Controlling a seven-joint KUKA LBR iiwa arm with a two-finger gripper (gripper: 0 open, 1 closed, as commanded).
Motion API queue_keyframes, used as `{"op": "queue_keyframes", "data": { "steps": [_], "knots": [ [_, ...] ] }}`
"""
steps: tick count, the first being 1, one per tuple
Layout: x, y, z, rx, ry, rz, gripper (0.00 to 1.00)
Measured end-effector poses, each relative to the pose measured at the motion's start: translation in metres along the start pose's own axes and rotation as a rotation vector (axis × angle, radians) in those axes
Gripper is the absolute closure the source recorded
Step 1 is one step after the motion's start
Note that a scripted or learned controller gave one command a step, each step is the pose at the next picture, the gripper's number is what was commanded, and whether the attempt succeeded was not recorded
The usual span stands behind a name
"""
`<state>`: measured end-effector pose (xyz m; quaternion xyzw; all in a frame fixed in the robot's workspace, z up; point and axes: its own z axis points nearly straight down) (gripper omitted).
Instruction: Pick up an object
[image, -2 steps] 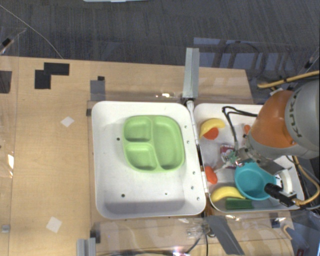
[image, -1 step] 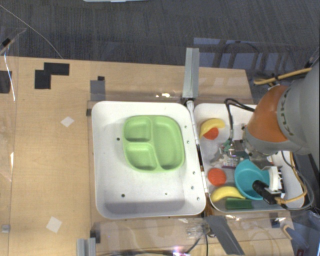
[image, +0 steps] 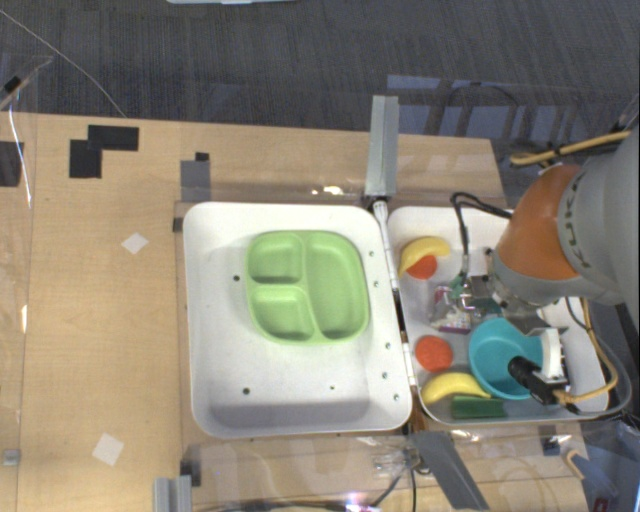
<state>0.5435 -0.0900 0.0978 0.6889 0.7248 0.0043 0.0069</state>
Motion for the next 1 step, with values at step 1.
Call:
{"op": "queue_keyframes", "data": {
  "steps": [1],
  "knots": [
    [0.0646, -0.0016, -0.1299, 0.009, 0.004, 0.046, 1.0]
  ]
}}
